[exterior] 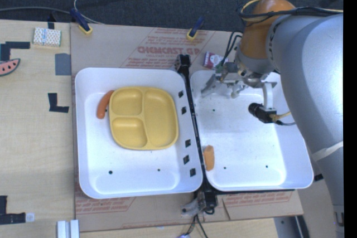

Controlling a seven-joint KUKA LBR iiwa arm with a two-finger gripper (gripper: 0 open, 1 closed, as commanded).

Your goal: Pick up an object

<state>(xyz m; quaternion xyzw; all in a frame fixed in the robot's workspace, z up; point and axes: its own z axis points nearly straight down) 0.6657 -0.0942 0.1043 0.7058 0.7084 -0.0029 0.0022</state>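
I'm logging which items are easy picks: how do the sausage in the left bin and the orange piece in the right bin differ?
The sausage is longer and redder-orange; the orange piece is shorter, stubbier and paler. The sausage lies against the yellow plate, well in from the left bin wall; the piece lies alone, hard against the right bin wall at the divider. Both are small, elongated and lie flat, far from the gripper.

Two white bins side by side on cardboard; left bin (89, 136) holding a yellow divided plate (144, 117), with an orange sausage (102, 104) touching its left edge; right bin (290, 164) holding a small orange piece (208, 158) against its left wall near the front; grey arm (312, 81) reaching in from the right; gripper (226, 81) low over the right bin's far left corner, nothing seen between its fingers.
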